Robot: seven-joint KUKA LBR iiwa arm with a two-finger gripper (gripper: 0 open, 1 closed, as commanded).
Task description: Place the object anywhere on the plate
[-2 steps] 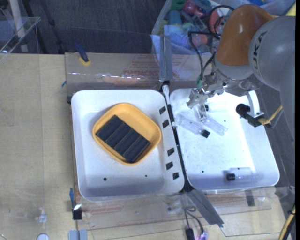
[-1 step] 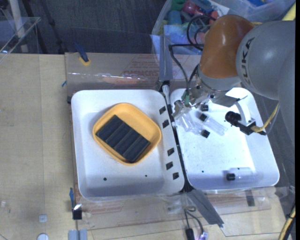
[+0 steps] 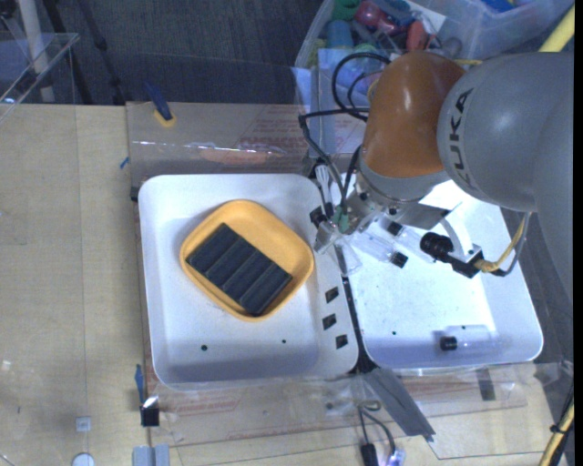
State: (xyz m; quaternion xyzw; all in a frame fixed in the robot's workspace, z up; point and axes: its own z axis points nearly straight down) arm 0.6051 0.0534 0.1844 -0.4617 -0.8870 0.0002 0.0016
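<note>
On the yellow plate (image 3: 248, 259) in the left bin (image 3: 164, 346) lies a dark ribbed rectangular object (image 3: 239, 267), flat and slanted across the plate's well, all of it inside the raised rim. If that is the thing the task means, I'd judge the placing done: it rests where it belongs, with nothing touching it. The plate itself sits a bit up and left of the bin's middle, tilted cornerwise, clear of the bin walls on every side I can make out.

Over the divide between the two bins hangs the gripper (image 3: 339, 229), well apart from the plate and a little to its right. From where I stand it's a tangle of small dark and pale parts under the wrist, and I cannot tell whether it is released or clenched; I see nothing I could call held. Above it bulges the orange band (image 3: 401, 114) and the grey arm (image 3: 519, 118), which cover much of the right bin (image 3: 510, 337). That position looks to me like an arm parked off the plate rather than reaching for it.

Counting up: one plate, one dark object, two white bins, one arm. Black cables (image 3: 342, 77) loop behind the wrist, and a clutter of coloured things (image 3: 383, 18) sits beyond the bench
</note>
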